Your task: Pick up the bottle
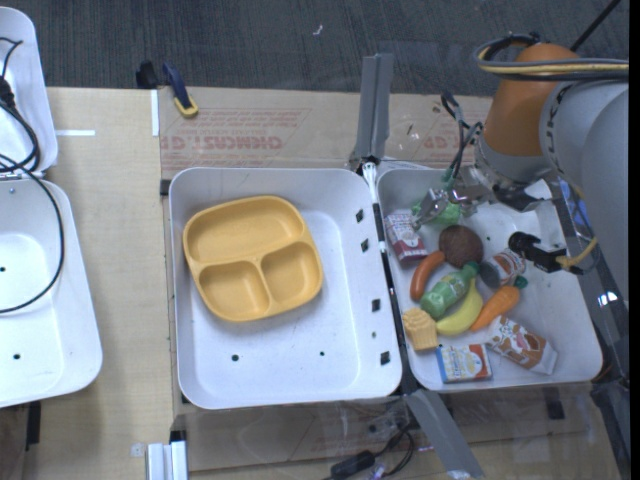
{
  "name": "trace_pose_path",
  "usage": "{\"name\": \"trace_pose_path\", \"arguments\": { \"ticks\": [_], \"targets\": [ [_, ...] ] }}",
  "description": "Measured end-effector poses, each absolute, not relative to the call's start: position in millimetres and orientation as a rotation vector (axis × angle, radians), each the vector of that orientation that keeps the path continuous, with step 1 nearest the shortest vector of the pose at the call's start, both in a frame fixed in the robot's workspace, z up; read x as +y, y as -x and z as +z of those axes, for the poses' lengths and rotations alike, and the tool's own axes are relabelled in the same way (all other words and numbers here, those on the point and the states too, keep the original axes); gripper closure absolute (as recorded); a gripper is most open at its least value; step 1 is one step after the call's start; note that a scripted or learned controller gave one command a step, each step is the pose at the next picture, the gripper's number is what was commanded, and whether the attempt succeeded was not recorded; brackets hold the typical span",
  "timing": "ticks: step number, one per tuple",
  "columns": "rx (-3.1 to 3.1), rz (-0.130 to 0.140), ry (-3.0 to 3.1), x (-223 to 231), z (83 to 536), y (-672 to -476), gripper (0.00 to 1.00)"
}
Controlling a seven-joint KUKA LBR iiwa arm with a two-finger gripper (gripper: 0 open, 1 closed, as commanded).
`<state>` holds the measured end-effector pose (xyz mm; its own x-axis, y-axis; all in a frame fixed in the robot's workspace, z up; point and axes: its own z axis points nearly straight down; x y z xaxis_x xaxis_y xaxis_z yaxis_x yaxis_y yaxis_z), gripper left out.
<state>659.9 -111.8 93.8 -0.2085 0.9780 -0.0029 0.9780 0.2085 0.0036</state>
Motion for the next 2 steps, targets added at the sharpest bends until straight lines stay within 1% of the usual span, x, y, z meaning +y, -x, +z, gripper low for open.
{"name": "trace_pose_path", "arguments": {
  "ticks": [1, 2],
  "targets": [
    [2.441, -0.006, -1.981, -113, 102, -658.1, 1.00],
    [2.413, 0.000, -2.010, -46, 192, -659.3, 1.00]
  ]
}}
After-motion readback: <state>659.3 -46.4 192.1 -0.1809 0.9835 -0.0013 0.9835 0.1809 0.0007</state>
